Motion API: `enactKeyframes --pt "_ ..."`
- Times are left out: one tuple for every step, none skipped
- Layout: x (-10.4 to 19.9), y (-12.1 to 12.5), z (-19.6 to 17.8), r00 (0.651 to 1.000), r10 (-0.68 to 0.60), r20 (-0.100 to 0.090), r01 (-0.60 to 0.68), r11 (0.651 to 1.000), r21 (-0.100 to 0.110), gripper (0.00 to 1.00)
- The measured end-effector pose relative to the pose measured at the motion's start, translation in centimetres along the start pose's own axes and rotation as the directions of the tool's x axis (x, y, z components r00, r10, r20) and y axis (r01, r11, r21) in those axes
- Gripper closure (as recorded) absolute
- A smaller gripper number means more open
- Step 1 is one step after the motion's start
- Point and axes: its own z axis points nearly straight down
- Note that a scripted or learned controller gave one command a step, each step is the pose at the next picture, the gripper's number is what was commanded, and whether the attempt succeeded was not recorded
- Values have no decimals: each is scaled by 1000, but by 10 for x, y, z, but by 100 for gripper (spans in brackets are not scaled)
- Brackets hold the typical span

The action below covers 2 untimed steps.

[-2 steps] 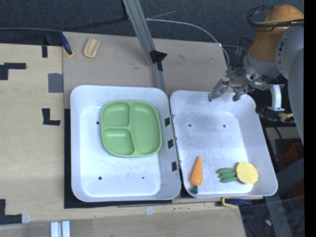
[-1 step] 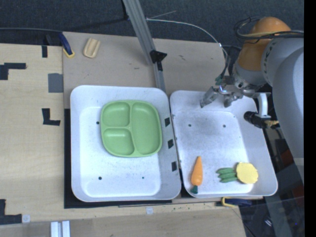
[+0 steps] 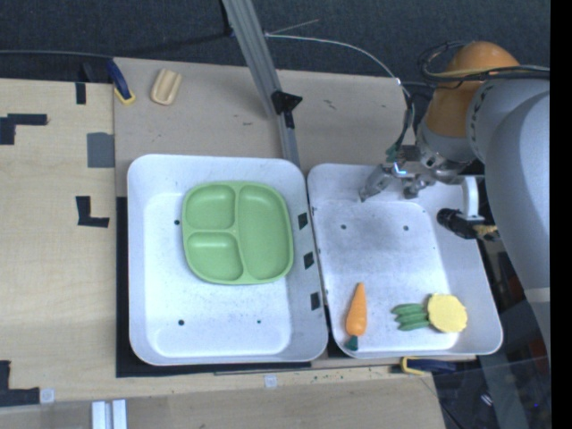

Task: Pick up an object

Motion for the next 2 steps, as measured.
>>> enactKeyframes --pt "-1 -1 -9 1000 0 3 0 1000 4 100" --pt "-3 -7 -54 1000 -1 -3 1 1000 -14 100"
